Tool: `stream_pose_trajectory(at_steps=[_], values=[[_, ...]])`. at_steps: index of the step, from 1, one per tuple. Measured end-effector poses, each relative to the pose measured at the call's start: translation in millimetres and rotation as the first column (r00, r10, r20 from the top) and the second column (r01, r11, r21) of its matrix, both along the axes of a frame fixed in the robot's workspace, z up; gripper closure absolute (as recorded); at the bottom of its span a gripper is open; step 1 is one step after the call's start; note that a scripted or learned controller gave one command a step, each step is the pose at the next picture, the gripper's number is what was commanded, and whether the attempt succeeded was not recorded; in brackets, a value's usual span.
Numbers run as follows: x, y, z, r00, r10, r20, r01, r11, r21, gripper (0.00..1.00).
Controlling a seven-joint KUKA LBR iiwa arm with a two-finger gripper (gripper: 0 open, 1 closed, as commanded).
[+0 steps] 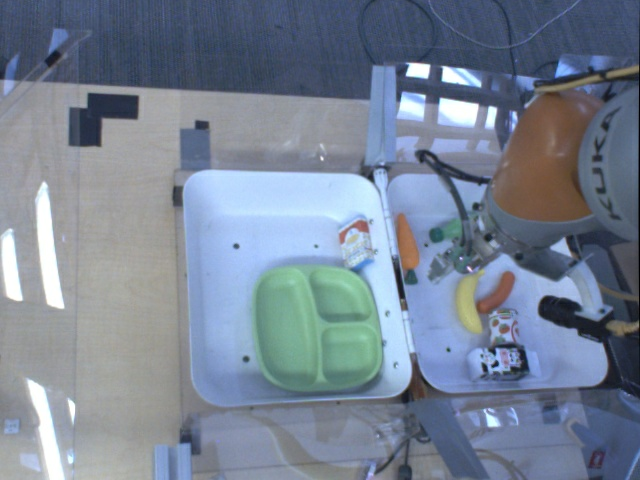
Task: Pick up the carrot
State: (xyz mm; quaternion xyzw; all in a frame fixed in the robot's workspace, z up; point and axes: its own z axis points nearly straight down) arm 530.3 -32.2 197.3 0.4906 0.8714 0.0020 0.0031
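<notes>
Carrot (406, 243) lies along right bin (560, 373) left wall. Gripper (452, 263) just beside it, finger state unclear. Approach from above, pinch across carrot's width, avoid wall.

A single fixed camera looks down at a slant on both bins, the left bin (210, 298) and right bin (560, 368), from fairly far, seemingly; the arm (550, 158) enters from the right

green divided plate (318, 326) and small carton (356, 242) in left bin (215, 268)
</notes>
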Motion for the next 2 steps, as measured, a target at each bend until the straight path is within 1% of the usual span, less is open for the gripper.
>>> stream_pose_trajectory(at_steps=[1, 2], values=[[-41.6, 2.2, -13.2, 0.913, -0.407, -0.006, 0.407, 0.914, 0.001, 1.00], [-41.6, -20.4, -3.5, 0.992, -0.125, -0.001, 0.125, 0.992, 0.000, 1.00]])
